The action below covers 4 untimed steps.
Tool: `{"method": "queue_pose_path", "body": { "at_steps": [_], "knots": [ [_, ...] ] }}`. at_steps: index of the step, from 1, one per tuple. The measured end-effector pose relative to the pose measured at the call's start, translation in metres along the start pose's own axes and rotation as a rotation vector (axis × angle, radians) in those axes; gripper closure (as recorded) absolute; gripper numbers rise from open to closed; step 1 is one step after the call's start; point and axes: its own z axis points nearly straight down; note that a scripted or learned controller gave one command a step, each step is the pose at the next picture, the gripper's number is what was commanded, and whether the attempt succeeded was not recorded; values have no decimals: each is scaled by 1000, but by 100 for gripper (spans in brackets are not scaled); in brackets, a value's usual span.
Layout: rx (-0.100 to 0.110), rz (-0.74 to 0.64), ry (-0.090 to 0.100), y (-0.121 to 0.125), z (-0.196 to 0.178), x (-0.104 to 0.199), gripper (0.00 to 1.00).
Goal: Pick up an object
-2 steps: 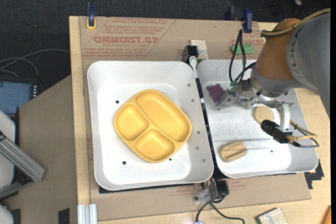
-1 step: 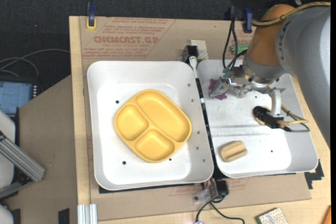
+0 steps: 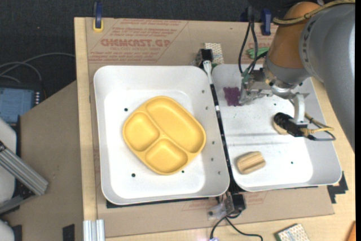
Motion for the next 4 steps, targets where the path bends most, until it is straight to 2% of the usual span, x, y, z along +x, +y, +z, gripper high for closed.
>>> {"method": "queue_pose_path", "body": {
  "at_steps": [1, 2, 3, 4],
  "knots": [
    [-6, 5, -3, 17, -88, -47, 100],
    [11, -2, 4, 42, -1, -11, 100],
    [2, 5, -2, 42, 12, -80, 100],
    [2, 1, 0, 42, 11, -76, 0]
  ]
}}
